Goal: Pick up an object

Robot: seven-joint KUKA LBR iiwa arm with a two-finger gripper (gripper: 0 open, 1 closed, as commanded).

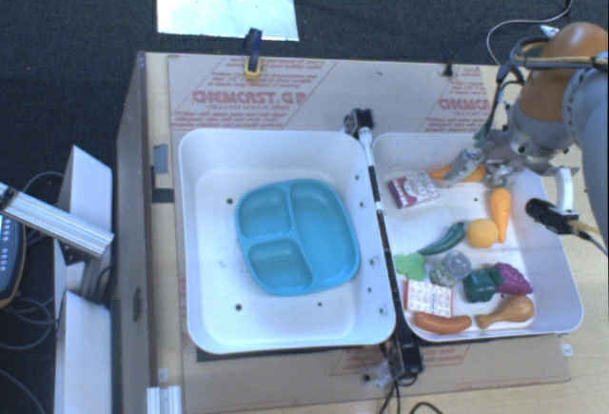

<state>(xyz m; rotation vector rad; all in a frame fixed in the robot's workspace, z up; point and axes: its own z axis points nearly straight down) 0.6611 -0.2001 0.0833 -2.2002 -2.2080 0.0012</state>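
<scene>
Two bins touch; end effector [483,165], grip state unclear, hangs near right bin's [569,300] far edge.

Inspector: Camera position?
Assessor: One fixed view, mounted above the cardboard-topped bench [285,93], looking down at a slant.
Inspector: Coverage?
Assessor: Both shallow white plastic bins [205,212] fit whole, from moderate height; the grey arm [571,93] enters at the frame's right.

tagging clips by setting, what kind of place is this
Likely a robotics lab bench: a grey arm's gripper reaches over two white bins, one full of toy food such as a carrot, one holding a blue tray.
</scene>
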